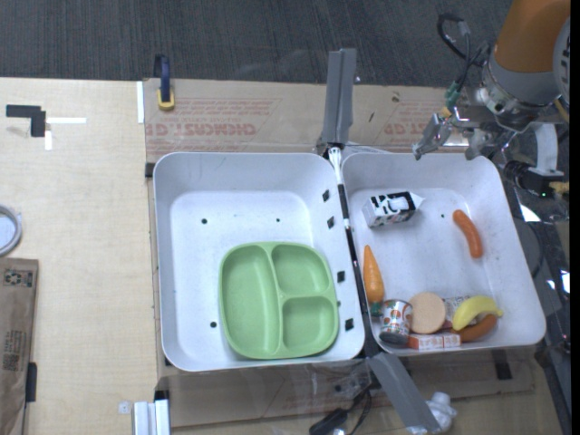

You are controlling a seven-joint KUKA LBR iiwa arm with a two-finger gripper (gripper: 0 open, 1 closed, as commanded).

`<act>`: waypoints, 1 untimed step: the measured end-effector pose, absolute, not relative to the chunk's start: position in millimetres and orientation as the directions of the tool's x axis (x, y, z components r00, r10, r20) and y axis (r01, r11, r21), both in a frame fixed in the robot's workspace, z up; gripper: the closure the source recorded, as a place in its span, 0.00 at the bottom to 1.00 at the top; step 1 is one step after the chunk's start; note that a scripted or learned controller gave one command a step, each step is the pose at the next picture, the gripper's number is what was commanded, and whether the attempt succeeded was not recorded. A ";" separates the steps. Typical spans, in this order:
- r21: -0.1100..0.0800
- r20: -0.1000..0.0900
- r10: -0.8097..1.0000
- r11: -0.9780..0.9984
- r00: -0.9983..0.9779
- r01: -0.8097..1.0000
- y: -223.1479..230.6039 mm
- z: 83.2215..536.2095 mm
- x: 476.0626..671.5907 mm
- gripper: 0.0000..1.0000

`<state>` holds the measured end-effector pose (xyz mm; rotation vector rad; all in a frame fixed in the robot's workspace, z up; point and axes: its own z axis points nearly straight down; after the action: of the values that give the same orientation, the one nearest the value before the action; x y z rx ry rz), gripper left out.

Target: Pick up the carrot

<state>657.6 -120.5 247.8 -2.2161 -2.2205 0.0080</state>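
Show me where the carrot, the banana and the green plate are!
carrot [372, 275]: camera view, middle of its orange body.
banana [475, 311]: camera view, middle of its yellow curve.
green plate [237, 320]: camera view, bare left compartment.

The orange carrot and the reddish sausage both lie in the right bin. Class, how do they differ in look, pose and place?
The tapered orange carrot narrows to a point; the reddish sausage has rounded ends. The carrot lies against the right white bin's left wall, nearly upright in the view; the sausage lies slanted near the right wall. The carrot is paler orange, the sausage redder. Both are long, lie flat and untouched.
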 end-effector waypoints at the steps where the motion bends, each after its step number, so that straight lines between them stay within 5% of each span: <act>1: -0.009 0.000 0.999 -0.054 0.054 0.999 -98.6 152.9 568.4 0.00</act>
<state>568.4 -98.6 152.9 -2.2757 -2.1567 0.0093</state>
